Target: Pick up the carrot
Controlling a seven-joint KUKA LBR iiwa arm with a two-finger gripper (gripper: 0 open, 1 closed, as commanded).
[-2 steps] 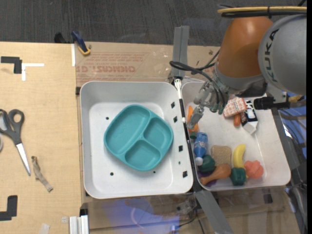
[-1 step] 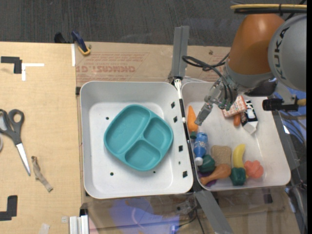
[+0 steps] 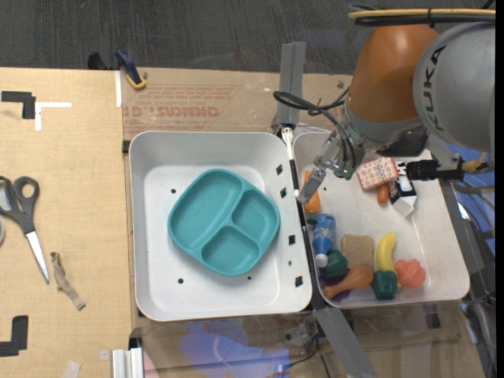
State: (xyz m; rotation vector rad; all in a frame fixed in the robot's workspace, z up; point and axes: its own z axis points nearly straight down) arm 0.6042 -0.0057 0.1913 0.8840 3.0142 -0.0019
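One readable label, "KUKA", on arm (image 3: 465, 61); end effector (image 3: 315, 181) over right bin (image 3: 441, 235), grip state can't tell.

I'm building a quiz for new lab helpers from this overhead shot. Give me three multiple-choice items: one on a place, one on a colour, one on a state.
1. Where does the divided plate lie?
A. left bin
B. right bin
C. on the cardboard

2. What colour is that plate?
A. red
B. teal
C. yellow

3. How does the banana stand to the gripper?
A. clamped in it
B. lying apart from it
C. hanging from it

Key: 1 A, it sits in the left bin. 2 B, plainly teal. 3 B, it lies among the toys in the right bin, away from the gripper.
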